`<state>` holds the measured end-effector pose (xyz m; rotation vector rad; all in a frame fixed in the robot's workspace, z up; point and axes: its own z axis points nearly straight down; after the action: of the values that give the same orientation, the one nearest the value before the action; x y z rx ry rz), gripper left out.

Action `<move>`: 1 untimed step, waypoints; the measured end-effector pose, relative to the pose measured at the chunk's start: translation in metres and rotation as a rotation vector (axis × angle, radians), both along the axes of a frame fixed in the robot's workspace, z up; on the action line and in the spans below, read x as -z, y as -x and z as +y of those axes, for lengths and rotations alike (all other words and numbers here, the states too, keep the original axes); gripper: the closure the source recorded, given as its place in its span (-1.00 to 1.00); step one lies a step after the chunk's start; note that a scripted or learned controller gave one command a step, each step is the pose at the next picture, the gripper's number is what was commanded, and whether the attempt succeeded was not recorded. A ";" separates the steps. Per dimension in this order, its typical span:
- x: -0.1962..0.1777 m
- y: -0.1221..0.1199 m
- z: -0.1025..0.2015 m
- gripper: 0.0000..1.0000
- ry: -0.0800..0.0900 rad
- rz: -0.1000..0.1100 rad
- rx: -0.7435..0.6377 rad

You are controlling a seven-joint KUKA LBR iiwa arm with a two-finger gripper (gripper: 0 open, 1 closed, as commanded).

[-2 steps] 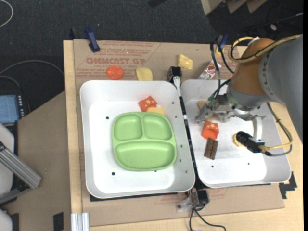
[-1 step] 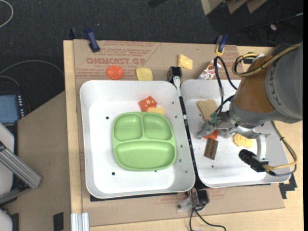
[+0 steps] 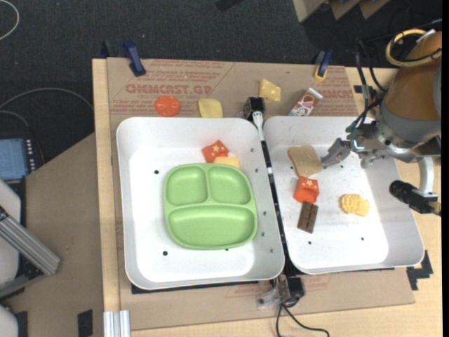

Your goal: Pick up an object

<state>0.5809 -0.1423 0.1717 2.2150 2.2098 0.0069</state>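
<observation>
Claw: at the upper right of the right bin, low over the bin floor; fingers spread, nothing between them.

Nearest item: tan bread slice, just left of the claw, lying flat and apart from it.

Other candidates in the same bin: red block below the bread; brown chocolate bar touching the block's lower edge; yellow corn piece, near the bin's middle.

Left bin: green divided plate; red block with yellow star and a yellow piece at the plate's top edge.

Cardboard behind the bins: orange disc, pale yellow piece, cheese wedge, small red-and-white packet.

Progress: nothing lifted; choosing, closing and raising all remain, judging by the bare claw.

Writing: "CHEMCAST GP" printed in red on the cardboard; packet print too small to read.
</observation>
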 end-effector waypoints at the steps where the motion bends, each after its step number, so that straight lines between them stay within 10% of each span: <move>1: 0.047 0.007 0.046 -1.00 -0.010 0.018 -0.006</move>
<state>0.5741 -0.0958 0.1250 2.2222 2.2304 -0.0028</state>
